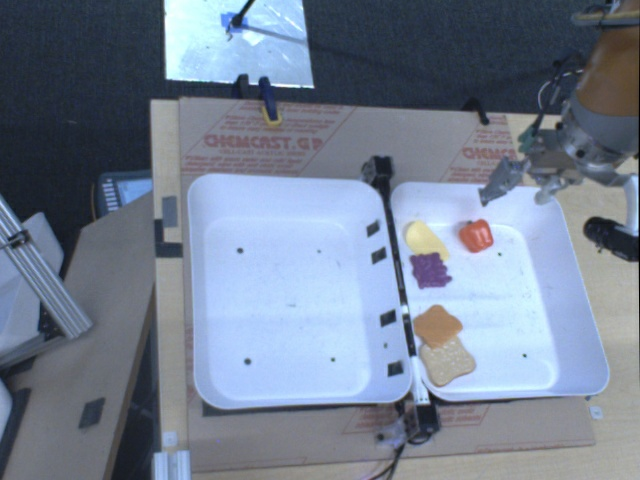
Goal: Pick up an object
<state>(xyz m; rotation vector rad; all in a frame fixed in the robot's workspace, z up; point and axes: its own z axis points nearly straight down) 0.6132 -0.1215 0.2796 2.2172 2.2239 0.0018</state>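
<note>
Over the far right corner of the right bin (575,298) hangs the gripper (522,186), on an arm (605,98) that reaches in from the right with its orange band above a grey wrist. Its two fingers (497,184) stand spread apart with nothing between them, and they are up above the bin's back rim, clear of everything inside. Just below and a little to the left of the fingertips lies a red pepper (477,235), the nearest piece to the gripper, not touched by it. To the left of the pepper, close to the divide between the bins, sits a yellow piece (423,239), and right under that a purple bunch (431,270) that looks like grapes, the two touching or nearly so. Nearer to me, by the same inner edge, an orange-brown piece (438,324) rests partly over a pale slice like toast (447,362). All five things keep to the left half of the right bin, its right half showing bare white floor. The left bin (290,288) lies beside it, white, with a few small dark holes in its floor. Black clips (381,170) run along the seam where the bins meet. Both bins sit on a sheet of cardboard (300,133) with red print, and past its far edge a shiny silver sheet (240,28) lies on the dark floor.
</note>
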